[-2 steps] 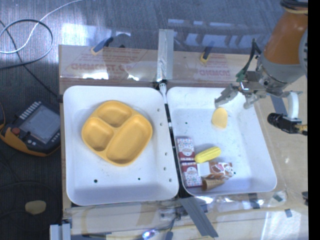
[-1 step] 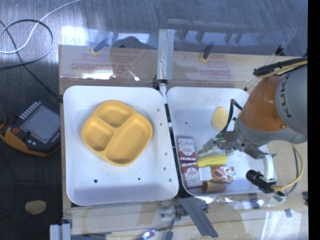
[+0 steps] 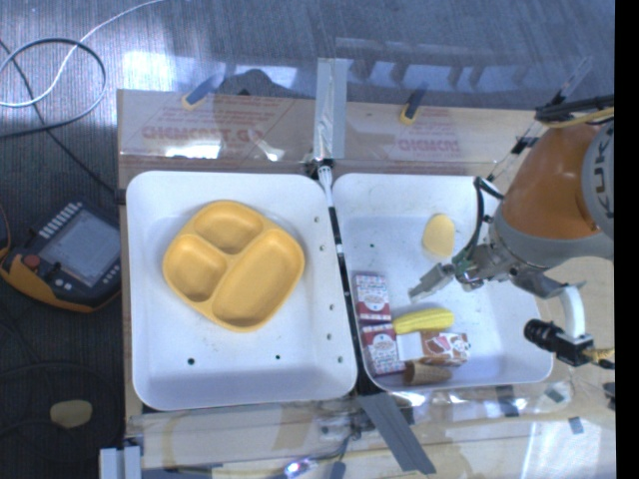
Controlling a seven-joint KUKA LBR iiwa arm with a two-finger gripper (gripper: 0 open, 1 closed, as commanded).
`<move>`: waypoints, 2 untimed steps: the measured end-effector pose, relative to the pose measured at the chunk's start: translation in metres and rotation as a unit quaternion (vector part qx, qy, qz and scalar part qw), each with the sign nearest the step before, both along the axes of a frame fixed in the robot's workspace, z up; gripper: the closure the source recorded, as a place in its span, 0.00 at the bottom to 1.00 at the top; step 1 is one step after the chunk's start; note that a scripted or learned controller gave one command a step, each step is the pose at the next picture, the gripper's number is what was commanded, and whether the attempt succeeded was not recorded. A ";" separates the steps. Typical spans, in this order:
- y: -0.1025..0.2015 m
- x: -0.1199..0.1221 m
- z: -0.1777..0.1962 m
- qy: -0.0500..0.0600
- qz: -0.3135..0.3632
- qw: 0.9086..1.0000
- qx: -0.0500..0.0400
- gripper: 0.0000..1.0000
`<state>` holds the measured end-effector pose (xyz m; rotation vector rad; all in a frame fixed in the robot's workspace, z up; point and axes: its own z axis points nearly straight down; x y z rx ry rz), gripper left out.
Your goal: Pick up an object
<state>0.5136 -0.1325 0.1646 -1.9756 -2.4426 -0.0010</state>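
Reaching in from the right, the arm (image 3: 564,183) hangs over the right bin (image 3: 399,200), its gripper (image 3: 436,279) low above the bin floor; whether it is released or clenched cannot be told, and nothing is visibly in it. Just left and up from it lies a pale yellow lemon (image 3: 438,235). Below it rests a corn cob (image 3: 423,320), with a red-and-white carton (image 3: 372,300) along the bin's left wall and a brown packet (image 3: 442,349) near the front. The left bin (image 3: 150,367) holds a yellow divided plate (image 3: 233,263). A pendant (image 3: 68,259) sits off the counter's left side.
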 end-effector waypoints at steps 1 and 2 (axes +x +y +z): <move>-0.012 -0.027 -0.072 -0.003 -0.059 0.998 -0.001 0.00; -0.011 -0.026 -0.063 -0.004 -0.059 0.998 0.000 1.00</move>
